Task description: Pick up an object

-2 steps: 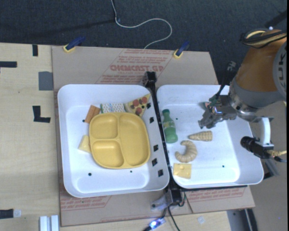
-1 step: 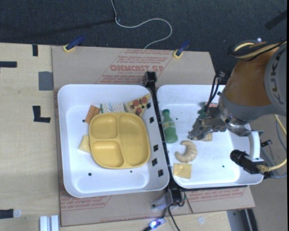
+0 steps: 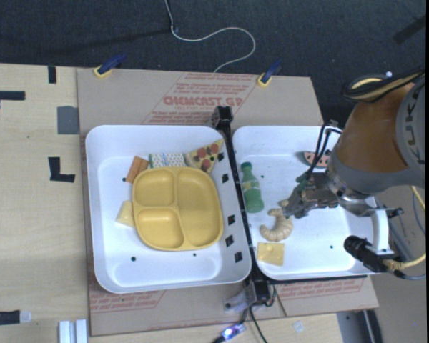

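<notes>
Claw [image 3: 292, 207] is hovering low in the right bin [image 3: 322, 266], just beside the pale croissant-shaped toy [image 3: 276, 225]; whether it's spread or pinching, I cannot tell. Approach step is looking underway, so next it's needing a straight drop onto that toy.

Even, fairly bright overhead light. White bins [image 3: 100, 213] look slightly blown out, mild glare on their rims. Soft short shadows under the yellow plate [image 3: 177, 208] and the arm [image 3: 375, 145]. Dark floor [image 3: 71, 20] underexposed. Overall soft, low resolution, small objects blurry.
</notes>
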Controlling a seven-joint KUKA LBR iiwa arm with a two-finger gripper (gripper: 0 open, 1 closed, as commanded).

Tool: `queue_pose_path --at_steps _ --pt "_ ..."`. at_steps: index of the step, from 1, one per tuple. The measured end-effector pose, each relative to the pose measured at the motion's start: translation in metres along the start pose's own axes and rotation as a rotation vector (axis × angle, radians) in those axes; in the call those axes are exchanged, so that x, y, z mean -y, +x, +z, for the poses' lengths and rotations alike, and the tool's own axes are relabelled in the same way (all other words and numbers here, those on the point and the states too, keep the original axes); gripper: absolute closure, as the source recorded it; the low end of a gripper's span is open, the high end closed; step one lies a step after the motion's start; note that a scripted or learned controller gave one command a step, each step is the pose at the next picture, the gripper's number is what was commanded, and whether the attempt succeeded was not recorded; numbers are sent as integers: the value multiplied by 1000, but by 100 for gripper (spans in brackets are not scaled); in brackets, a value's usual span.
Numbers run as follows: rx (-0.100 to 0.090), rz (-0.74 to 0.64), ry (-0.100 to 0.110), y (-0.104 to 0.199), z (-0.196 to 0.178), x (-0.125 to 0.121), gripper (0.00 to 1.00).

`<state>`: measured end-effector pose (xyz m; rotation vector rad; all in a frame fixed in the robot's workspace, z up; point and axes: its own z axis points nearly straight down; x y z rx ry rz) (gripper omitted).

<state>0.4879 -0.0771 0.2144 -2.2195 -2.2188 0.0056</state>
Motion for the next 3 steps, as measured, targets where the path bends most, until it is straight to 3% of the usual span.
queue_pose_path --at_steps 2,3 --pt "-1 -2 -4 1 -19 -3 100" --pt "0 0 -1 2 -11 7 100"
